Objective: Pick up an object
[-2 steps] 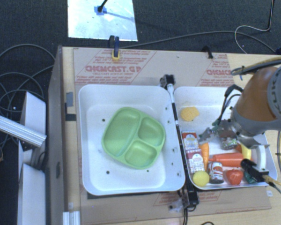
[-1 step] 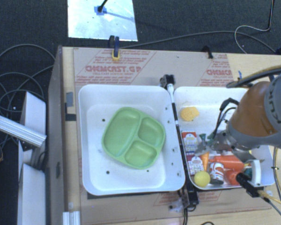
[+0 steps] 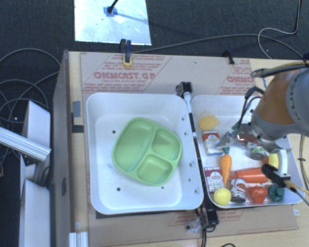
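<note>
The right bin (image 3: pixel 221 103) holds several toy foods. Among them are a yellow lumpy piece (image 3: pixel 208 122), a small red and white box (image 3: pixel 211 139), a carrot (image 3: pixel 225 167), a lemon (image 3: pixel 222 196), a red sausage (image 3: pixel 252 175) and a red pepper (image 3: pixel 256 194). My gripper (image 3: pixel 236 136) is low over the middle of this bin, just above the carrot's green top and right of the small box. The grey arm with its orange band (image 3: pixel 277 101) covers the bin's right side. I see nothing lifted off the bin floor.
In the left bin (image 3: pixel 100 138) lies a green divided plate (image 3: pixel 147 151). A second red and white box (image 3: pixel 212 178), a small can (image 3: pixel 238 189), a green piece (image 3: pixel 276 193) and a yellow and white item (image 3: pixel 279 161) crowd the right bin's front. Cables run behind the bench.
</note>
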Tool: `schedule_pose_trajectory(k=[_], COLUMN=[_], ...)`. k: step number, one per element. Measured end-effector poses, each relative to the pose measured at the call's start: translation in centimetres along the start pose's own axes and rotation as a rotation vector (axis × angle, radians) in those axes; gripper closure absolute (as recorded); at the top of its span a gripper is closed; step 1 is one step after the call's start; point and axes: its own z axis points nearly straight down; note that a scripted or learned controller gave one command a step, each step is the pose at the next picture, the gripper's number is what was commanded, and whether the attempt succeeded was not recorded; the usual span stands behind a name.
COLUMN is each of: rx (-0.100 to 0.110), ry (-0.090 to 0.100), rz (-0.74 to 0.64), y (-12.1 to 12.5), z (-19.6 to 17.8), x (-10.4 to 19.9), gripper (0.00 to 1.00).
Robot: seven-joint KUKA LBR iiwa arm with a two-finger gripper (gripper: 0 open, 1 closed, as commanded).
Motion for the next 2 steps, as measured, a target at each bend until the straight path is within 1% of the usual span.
schedule_pose_trajectory(k=[1, 2], rx=[-0.007, -0.009], ry=[-0.005, -0.007], rz=[0.003, 0.006], y=[-3.5, -5.3], z=[0.0, 0.0], x=[3.0, 3.5], gripper=[0.00, 0.00])
